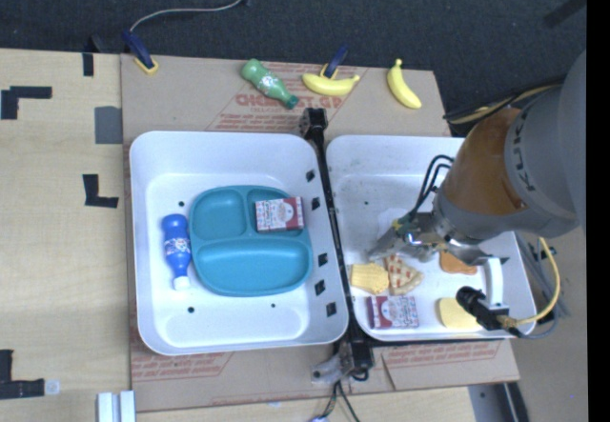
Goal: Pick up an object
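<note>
Bins sit side by side on the bench, the left bin [152, 163] holding a teal tray [248, 244], a blue bottle [175, 251] and a small carton [278, 214] resting on the tray's upper right compartment. The bottle lies just beside the tray at its 9 o'clock, long axis running roughly 12 to 6 with the white cap toward 6.

The right bin [381, 149] has the arm [505, 172] reaching in from 3 o'clock. The gripper [408, 237] hangs low near the bin's middle; whether it is spread or closed cannot be told, and nothing is seen between its tips. Just at its 6 o'clock lies a pizza slice [402, 274], tip pointing toward 5 o'clock, touching a yellow block [368, 278] at its 9 o'clock. Below these lies a second carton [393, 312], long axis running 9 to 3.

Beyond the bins, at 12 o'clock, lie a green bottle [269, 84] and two bananas [330, 84] [403, 87].
</note>
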### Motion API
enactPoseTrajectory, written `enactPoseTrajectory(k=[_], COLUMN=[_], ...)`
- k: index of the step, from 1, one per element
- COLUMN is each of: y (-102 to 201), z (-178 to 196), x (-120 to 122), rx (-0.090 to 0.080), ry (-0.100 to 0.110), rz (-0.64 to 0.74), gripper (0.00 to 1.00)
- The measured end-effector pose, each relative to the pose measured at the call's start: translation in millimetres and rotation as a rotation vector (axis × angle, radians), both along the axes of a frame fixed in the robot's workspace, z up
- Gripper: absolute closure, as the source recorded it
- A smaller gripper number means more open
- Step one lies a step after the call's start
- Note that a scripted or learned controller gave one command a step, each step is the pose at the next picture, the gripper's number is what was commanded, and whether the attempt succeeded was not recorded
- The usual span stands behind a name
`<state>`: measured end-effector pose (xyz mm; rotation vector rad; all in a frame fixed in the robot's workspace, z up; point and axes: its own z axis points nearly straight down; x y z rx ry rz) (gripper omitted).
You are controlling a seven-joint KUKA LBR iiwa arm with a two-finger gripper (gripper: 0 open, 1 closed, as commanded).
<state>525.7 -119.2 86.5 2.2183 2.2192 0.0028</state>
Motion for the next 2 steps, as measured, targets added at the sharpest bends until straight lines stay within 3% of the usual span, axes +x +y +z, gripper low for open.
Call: enactPoseTrajectory(k=[2], y=[23], z=[0], x=[-38], rx=[-0.003], ry=[-0.006], rz=[-0.001], gripper=[0.00])
